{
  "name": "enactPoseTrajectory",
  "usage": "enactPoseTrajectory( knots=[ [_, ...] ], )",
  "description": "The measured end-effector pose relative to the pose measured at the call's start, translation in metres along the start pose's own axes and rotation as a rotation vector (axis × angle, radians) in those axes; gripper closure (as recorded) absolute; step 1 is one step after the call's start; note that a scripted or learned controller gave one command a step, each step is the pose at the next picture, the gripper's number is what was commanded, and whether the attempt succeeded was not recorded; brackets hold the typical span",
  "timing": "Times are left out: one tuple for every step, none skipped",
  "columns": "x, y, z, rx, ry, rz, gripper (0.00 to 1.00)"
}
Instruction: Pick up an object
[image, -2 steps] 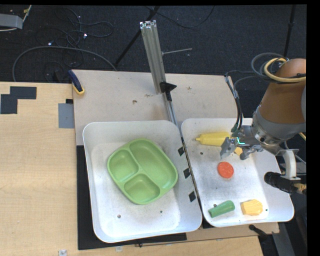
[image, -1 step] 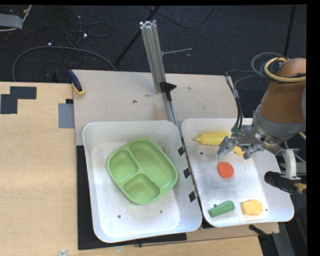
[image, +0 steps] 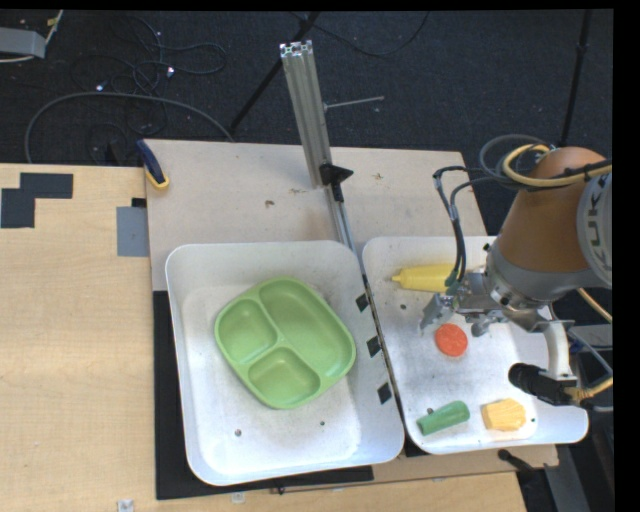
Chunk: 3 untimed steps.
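In the right bin (image: 560, 432) lie a round red-orange object (image: 452, 341), a yellow object (image: 420, 277) at the back left, a green cylinder (image: 443, 418) and a yellow block (image: 503, 414) near the front. My gripper (image: 457, 318) hangs just above the back edge of the red-orange object. It is open, with one finger on either side and nothing between them. The arm's orange wrist band (image: 545, 225) reaches in from the right and hides part of the bin's back right.
The left bin (image: 200, 440) holds a green divided plate (image: 285, 342). A metal post (image: 312, 115) rises behind the bins, between them. Cables (image: 455, 215) hang from the wrist over the back of the right bin.
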<state>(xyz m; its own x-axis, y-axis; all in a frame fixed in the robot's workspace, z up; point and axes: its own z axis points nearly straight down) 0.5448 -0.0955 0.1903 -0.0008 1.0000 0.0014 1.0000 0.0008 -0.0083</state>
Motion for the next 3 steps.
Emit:
enactPoseTrajectory(
  knots=[
    [-0.010,-0.001,0.051,0.001,0.000,0.002,0.00],
    [-0.010,0.001,0.087,-0.011,-0.002,0.001,0.00],
    [-0.011,-0.001,0.081,-0.003,0.000,0.006,1.00]
  ],
)
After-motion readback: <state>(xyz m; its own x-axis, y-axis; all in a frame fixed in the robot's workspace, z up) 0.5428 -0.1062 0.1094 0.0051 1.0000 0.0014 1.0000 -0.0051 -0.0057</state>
